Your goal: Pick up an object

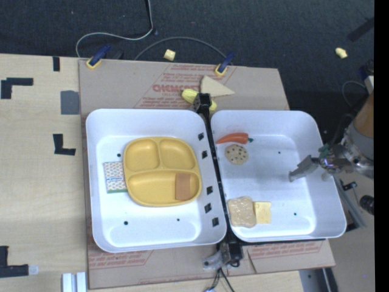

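The right bin (304, 123) holds a red-orange carrot (233, 138) with a green stem near its back left. A round speckled cookie (236, 155) sits just in front of it. A slice of bread (241, 212) and a yellow cheese square (262, 212) lie side by side at the front left. My gripper (303, 170) hangs over the right side of this bin, reaching in from the right rim. It is well apart from all four items, and nothing shows in its grasp.
In the left bin (97, 126) lies a yellow divided plate (159, 166) with a brown piece (184, 186) in its front right compartment. A small patterned card (113, 176) lies left of the plate. A black divider (210, 163) joins the bins. Scraps lie on the cardboard behind.
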Available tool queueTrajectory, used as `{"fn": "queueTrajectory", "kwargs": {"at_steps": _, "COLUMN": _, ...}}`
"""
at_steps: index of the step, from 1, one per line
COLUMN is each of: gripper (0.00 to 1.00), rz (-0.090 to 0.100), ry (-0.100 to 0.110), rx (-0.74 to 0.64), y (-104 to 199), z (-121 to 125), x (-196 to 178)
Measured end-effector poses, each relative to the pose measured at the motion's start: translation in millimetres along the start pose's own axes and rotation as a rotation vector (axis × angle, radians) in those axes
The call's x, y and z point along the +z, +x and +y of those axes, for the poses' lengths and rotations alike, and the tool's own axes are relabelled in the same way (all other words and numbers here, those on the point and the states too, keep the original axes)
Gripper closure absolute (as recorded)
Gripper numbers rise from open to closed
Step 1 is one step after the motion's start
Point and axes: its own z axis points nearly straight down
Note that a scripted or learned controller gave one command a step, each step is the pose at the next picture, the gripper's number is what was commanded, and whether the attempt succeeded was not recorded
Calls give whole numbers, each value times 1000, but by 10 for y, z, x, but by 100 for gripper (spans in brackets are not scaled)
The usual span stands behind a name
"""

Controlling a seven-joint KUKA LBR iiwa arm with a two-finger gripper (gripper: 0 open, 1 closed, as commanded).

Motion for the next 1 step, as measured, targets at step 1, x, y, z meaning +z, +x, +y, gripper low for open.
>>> {"fn": "queueTrajectory", "kwargs": {"at_steps": 1, "gripper": 0, "rz": 1, "ry": -2, "rx": -4, "y": 864, "z": -126, "x": 1214}}
